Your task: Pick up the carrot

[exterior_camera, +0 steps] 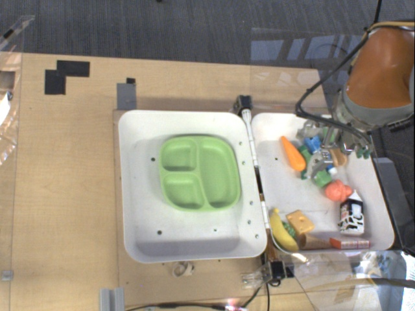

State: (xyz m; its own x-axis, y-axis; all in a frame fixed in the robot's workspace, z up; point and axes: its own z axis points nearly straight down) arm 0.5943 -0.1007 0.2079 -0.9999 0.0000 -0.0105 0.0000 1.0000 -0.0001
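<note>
The carrot (293,153), orange and short, lies at a slant in the upper left of the right bin (382,238). Nothing touches it. My gripper (320,162) hangs low over the bin just right of the carrot, below the grey wrist and orange band. It sits among small toys, a blue one (314,144) and a green one (323,178), which partly hide its tip. There is a small gap between the gripper and the carrot.
A pink-red toy (337,190), a cow-patterned carton (351,215), a banana (283,229), a tan block (299,222) and a brown bar (331,242) lie in the right bin. The left bin (139,225) holds a green divided plate (198,172).
</note>
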